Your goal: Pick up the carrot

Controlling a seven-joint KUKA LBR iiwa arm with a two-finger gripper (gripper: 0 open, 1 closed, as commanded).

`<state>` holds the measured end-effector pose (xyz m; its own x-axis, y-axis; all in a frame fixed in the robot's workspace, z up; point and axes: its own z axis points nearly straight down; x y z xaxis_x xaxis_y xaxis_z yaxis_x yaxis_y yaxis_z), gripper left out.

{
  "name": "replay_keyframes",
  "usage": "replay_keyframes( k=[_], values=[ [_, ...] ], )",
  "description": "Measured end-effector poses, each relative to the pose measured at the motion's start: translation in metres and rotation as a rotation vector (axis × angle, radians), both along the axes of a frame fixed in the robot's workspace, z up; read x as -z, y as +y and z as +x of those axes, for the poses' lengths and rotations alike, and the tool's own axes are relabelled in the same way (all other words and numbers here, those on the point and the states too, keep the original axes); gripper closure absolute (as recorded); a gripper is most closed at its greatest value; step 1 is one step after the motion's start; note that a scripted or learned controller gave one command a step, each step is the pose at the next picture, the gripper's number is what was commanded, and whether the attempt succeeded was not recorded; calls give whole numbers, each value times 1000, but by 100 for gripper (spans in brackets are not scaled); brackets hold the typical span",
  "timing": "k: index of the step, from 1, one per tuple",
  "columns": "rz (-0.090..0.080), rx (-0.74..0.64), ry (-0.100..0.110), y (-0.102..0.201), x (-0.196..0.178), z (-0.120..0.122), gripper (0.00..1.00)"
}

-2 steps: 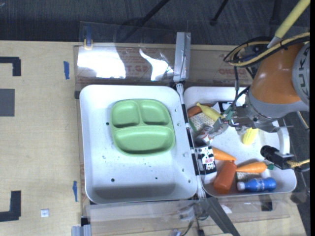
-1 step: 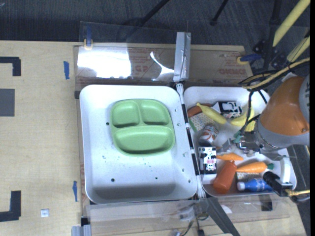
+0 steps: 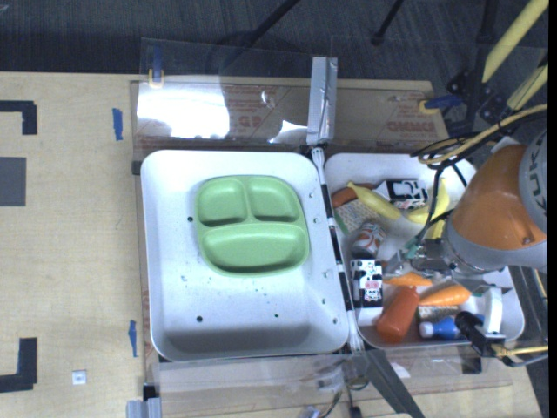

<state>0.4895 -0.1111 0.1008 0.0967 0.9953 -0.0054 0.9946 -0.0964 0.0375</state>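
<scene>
The carrot [image 3: 444, 295] lies on its side in the right bin [image 3: 515, 320], near that bin's front edge, its length running roughly left to right. Just beside it, toward the bin's front left corner, sits a stubby orange-red bottle-like item [image 3: 396, 314], and a blue-and-white item [image 3: 441, 327] lies against the front edge below the carrot. Being close in colour and packed together, these orange pieces look easy to confuse, and the crowding leaves little room to close on the carrot alone.

The gripper [image 3: 426, 255] hangs low over the middle of the right bin, just behind the carrot, under the arm's orange band [image 3: 496, 207]; clutter and the wrist hide whether it is open or closed, so I cannot tell. Nothing visibly sits in its grasp.

Farther back in the bin lie a yellow banana [image 3: 380, 203] and some printed packets [image 3: 367, 277]. The left bin [image 3: 165, 233] carries a green divided plate [image 3: 252, 222] near its centre, well apart from the carrot.
</scene>
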Motion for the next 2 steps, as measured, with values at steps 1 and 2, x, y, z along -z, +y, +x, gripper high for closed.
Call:
replay_keyframes(
  k=[1, 2],
  values=[
    [3, 122, -3, 5, 0, 0, 0],
    [7, 247, -4, 12, 0, 0, 0]
  ],
)
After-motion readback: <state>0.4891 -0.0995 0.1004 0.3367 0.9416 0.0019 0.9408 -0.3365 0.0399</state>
